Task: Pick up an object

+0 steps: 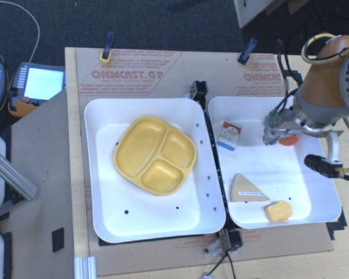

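Red piece (288, 139) sits near far wall of right bin (314, 214), just under claw (273, 133) — likely target, arm comes in low over it. Claw opening: cannot tell, nothing visibly held. Small carton (228, 135), wedge (246, 189), yellow snack (278, 211) lie apart, easy pickings. Yellow tray (155, 154) in left bin (104, 214).

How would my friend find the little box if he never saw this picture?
Look in the right bin, the one without the yellow plate. Near its top left corner lies a small box. It alone is red, white and blue; the wedge below is tan.
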